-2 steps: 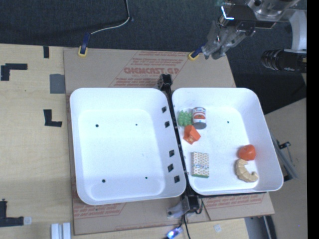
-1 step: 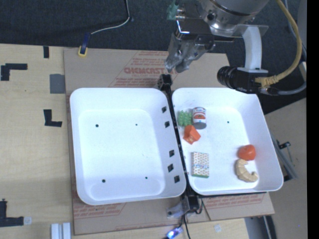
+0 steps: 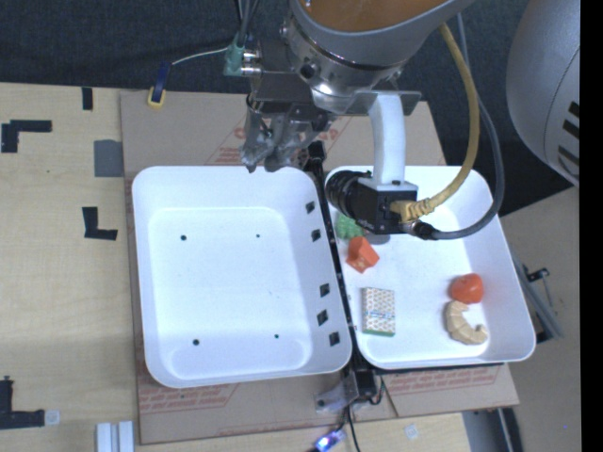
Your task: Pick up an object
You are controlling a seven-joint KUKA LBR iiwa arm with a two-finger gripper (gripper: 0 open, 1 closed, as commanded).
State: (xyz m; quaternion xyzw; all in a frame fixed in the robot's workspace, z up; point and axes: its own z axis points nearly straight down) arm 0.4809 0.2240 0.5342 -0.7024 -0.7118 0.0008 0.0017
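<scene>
A: Objects sit in the right bin (image 3: 499, 252): a patterned packet (image 3: 379, 310), a tan croissant-shaped toy (image 3: 465, 325), a red ball (image 3: 466, 288), an orange block (image 3: 362, 253).

B: Packet looks flat and light; pinch its long edges. The gripper (image 3: 273, 149) hangs over the left bin's (image 3: 151, 252) back rim, carrying nothing I can see; finger spread unclear.

White bins: two (image 3: 226, 281) (image 3: 499, 252)
Red-orange pieces: two (image 3: 362, 253) (image 3: 466, 288)
Green piece: one (image 3: 347, 226)
Patterned packet: one (image 3: 379, 310)
Tan curved piece: one (image 3: 464, 325)
</scene>
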